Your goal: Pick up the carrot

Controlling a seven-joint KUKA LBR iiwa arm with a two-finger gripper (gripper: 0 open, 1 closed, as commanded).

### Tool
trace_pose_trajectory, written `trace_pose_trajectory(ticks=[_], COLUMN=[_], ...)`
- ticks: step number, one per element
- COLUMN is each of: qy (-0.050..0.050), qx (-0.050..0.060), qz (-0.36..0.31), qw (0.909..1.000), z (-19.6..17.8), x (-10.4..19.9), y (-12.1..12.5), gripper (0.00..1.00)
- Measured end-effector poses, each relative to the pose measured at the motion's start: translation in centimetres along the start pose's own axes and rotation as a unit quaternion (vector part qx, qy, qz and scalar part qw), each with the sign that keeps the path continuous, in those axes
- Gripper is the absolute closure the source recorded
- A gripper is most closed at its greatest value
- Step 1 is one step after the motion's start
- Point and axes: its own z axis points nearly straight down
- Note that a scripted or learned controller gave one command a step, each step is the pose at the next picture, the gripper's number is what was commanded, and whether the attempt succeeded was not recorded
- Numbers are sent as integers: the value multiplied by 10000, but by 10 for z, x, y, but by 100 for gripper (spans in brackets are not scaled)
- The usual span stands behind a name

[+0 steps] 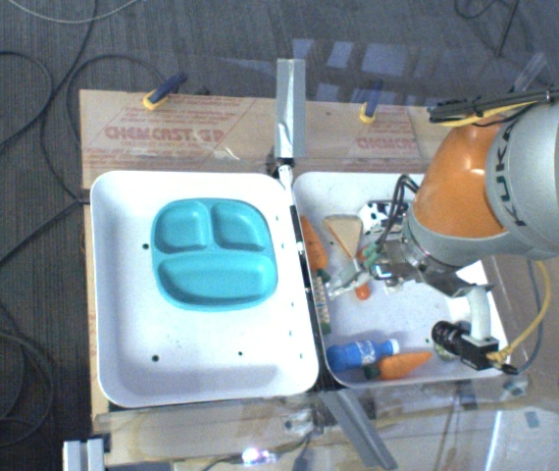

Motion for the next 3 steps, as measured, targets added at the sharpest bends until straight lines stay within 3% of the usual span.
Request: trace_pose_trajectory(ticks=[1, 2, 3], qy=[-22, -18, -3], qx=[-10, -8, -1], qz=[474, 370, -441], qw=[9989, 9993, 9990], z=[-30, -79, -9], x=[33, 30, 10], y=[73, 39, -19], gripper=[0, 0, 0])
